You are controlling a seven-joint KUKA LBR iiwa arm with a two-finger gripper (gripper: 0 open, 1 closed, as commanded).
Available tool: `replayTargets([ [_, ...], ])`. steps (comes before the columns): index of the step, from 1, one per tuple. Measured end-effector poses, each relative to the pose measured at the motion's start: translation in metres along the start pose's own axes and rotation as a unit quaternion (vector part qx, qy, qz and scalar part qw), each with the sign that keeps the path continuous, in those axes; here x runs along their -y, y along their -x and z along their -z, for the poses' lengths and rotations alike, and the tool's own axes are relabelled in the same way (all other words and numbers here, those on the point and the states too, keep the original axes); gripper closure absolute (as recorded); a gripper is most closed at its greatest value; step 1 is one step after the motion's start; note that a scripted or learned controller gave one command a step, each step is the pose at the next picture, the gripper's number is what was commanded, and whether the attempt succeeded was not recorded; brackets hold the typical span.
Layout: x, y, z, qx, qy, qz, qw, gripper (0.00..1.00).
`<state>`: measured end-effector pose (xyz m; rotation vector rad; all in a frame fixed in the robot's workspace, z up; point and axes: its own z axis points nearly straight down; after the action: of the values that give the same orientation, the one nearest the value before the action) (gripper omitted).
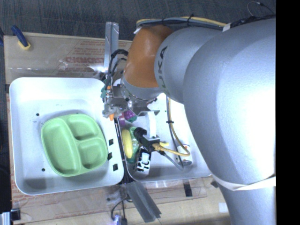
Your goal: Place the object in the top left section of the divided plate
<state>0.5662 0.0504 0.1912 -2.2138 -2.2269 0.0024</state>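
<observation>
One set of jaws [114,108], low over the ridge where the two bins meet; open or closed cannot be told. Just below, against the right bin's [197,170] left wall, a crowded heap: purple piece [126,116], yellow object [127,143], black-and-white item [144,162]. Which is the task's object, unclear. Left, well apart, green divided plate [74,145] mid left bin [28,97], white floor open all round its rim.

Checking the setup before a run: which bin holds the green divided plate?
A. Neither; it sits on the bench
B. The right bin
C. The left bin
C: the plate lies flat inside the left bin, while the arm works over the right bin.
</observation>
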Motion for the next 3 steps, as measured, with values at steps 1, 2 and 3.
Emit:
replayTargets([
  [1, 0.000, 0.000, 0.000, 0.000, 0.000, 0.000, 1.0000, 0.00],
  [2, 0.071, 0.030, -0.001, 0.000, -0.001, 0.100, 0.9949, 0.00],
  [3, 0.070, 0.030, 0.009, 0.000, -0.002, 0.103, 0.9947, 1.00],
])
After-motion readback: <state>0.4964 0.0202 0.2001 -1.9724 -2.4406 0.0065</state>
